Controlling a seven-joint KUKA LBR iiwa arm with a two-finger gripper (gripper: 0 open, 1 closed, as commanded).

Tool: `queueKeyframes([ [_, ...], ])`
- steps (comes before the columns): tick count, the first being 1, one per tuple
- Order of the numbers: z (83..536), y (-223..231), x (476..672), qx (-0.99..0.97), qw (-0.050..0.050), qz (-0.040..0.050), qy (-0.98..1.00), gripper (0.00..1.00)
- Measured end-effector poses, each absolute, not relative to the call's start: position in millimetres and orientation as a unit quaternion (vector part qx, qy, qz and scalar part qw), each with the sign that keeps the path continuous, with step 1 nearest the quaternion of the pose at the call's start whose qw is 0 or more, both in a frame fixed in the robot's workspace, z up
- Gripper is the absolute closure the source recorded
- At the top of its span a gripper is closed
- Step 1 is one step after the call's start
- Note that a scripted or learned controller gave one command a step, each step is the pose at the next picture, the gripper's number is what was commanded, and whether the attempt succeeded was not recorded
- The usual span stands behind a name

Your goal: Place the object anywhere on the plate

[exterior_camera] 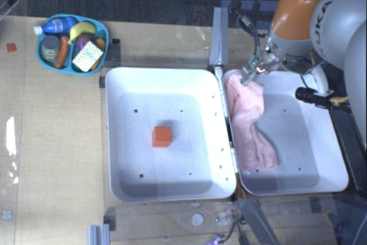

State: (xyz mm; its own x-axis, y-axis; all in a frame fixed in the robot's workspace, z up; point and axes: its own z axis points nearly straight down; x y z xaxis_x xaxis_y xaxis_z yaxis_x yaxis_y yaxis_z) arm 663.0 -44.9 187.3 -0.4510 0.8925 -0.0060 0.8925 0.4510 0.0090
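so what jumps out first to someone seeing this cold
Probably the big grey arm with its orange band at upper right, its hand at the top of a pink cloth lying in the right bin. Next, the small orange block in the left bin.

We count two white bins (pixel 114 123), one orange block (pixel 162 136) and one pink cloth (pixel 249 126). We also count one blue tray (pixel 43 57) of toy groceries.

"KUKA" lettering, partly visible, on grey arm (pixel 338 14)

Bench (pixel 57 140) with two white bins (pixel 169 80)
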Motion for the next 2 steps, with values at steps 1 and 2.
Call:
queueKeyframes([
  [1, 227.5, -43.4, 665.6, 0.521, 0.005, 0.0031, 0.853, 1.00],
  [2, 219.9, 9.1, 665.2, 0.340, 0.005, 0.0024, 0.940, 1.00],
])
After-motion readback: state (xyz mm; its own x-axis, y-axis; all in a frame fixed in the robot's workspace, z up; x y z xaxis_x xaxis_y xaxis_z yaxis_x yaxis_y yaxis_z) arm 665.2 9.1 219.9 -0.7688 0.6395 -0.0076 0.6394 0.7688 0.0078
